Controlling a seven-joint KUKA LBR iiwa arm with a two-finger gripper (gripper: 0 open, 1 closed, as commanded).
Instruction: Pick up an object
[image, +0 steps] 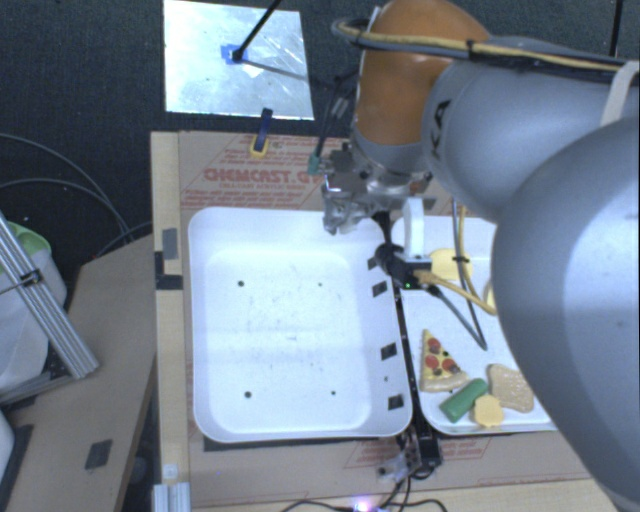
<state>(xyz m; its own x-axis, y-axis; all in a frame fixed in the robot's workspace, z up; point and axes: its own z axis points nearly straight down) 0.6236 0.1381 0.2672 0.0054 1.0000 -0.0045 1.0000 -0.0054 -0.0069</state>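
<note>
Pizza slice (441, 363) lies near right bin's (430, 423) dividing edge.

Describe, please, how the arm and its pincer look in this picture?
The arm has bulky, smooth light-grey links, with a rounded orange band above the wrist. Black and yellow cables run along it. The pincer is a small, dark grey metal assembly.

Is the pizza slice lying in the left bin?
No, the pizza slice lies in the right bin, next to a green piece.
</note>
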